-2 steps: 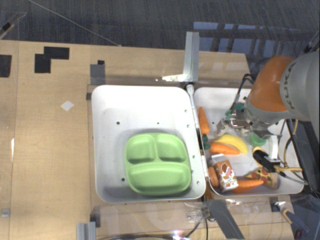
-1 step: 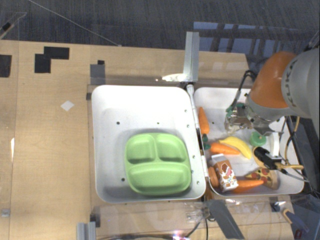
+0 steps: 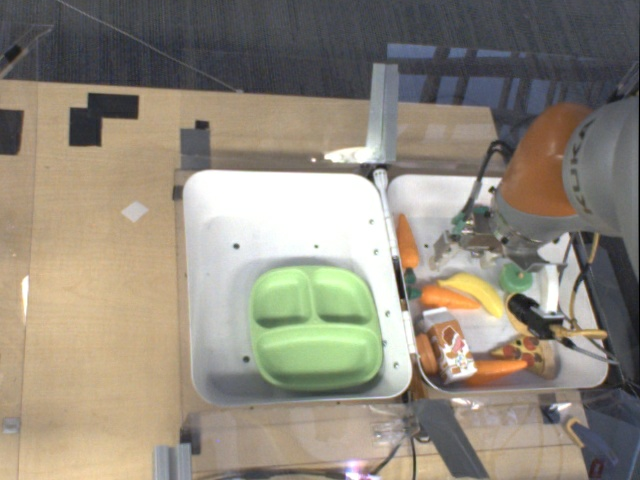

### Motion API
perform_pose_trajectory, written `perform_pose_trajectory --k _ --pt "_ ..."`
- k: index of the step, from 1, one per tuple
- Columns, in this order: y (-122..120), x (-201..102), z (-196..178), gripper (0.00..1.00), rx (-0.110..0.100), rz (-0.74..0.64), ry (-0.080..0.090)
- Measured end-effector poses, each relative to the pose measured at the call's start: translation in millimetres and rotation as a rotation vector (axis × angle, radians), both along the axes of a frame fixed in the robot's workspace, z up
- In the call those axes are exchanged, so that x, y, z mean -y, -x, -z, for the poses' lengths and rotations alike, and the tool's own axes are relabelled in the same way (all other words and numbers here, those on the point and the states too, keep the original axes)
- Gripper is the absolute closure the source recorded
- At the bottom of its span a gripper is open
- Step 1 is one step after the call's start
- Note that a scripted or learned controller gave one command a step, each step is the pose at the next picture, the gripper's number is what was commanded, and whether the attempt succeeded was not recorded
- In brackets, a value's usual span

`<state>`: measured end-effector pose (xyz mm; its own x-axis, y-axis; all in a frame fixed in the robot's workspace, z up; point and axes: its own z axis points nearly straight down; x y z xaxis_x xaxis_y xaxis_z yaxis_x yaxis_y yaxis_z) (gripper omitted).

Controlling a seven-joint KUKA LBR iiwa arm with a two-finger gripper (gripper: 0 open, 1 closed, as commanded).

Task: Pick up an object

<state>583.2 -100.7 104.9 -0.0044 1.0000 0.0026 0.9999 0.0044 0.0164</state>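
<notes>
Here, nearest me, I see the green three-compartment plastic tray [image 3: 316, 326] lying in the left white bin [image 3: 220, 208], and in the right white bin [image 3: 425, 193] a small brown-and-white carton [image 3: 452, 348] lies beside a long orange carrot [image 3: 490, 370]. Farther back a yellow banana [image 3: 473, 291] lies against a second carrot [image 3: 447, 296], with a third carrot [image 3: 406, 242] along the bin's left wall. The gripper [image 3: 480, 233] hangs just above the banana; whether it is spread I cannot tell.

Single fixed camera above bench [image 3: 90, 268], looking down at slant, both white bins [image 3: 215, 268] framed, mid-distance.
</notes>
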Motion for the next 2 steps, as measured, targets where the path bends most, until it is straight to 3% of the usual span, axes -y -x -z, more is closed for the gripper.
perform_pose_trajectory --k 2 --pt "89.1 24.1 12.0 0.00 0.008 -0.026 0.007"
